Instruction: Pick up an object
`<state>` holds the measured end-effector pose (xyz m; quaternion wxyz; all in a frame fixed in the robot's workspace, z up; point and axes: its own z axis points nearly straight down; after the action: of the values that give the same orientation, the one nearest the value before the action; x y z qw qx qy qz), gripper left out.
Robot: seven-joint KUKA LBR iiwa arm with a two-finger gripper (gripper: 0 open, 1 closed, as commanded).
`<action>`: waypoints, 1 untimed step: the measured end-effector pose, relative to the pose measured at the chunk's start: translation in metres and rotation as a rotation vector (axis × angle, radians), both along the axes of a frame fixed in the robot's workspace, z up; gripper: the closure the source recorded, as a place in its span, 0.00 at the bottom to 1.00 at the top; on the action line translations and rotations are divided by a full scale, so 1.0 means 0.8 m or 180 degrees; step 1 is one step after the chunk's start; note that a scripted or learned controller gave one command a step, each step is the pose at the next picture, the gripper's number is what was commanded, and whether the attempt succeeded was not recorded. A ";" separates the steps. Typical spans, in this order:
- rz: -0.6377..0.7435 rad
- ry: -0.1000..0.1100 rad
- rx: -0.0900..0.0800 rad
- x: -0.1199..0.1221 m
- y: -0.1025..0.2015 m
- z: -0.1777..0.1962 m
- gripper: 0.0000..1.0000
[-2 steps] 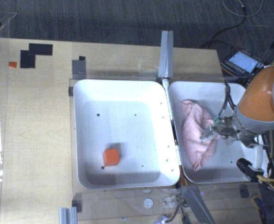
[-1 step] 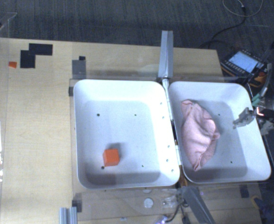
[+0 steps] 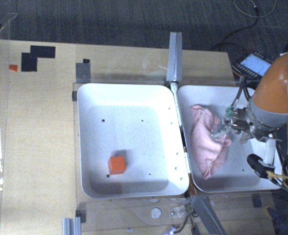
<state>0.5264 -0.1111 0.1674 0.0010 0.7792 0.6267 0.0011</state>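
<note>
Gripper [image 3: 226, 128] low in right bin [image 3: 242, 180], at right edge of pink cloth [image 3: 205, 141]; finger state not discernible. Orange block [image 3: 117, 165] in left bin [image 3: 134, 102], near front

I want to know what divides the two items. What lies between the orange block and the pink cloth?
In the camera view, bare white bin floor, then the two bins' adjoining rims, separate the orange block from the pink cloth.

pincer [image 3: 226, 127] down on the pink cloth [image 3: 205, 142] in the right bin [image 3: 242, 180]; orange block [image 3: 117, 165] in the left bin [image 3: 134, 94].
</note>
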 end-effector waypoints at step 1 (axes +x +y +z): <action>0.0304 -0.0045 -0.0004 0.036 -0.006 -0.094 0.00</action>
<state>0.5548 -0.1156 0.0921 0.0058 0.7484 0.6632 0.0063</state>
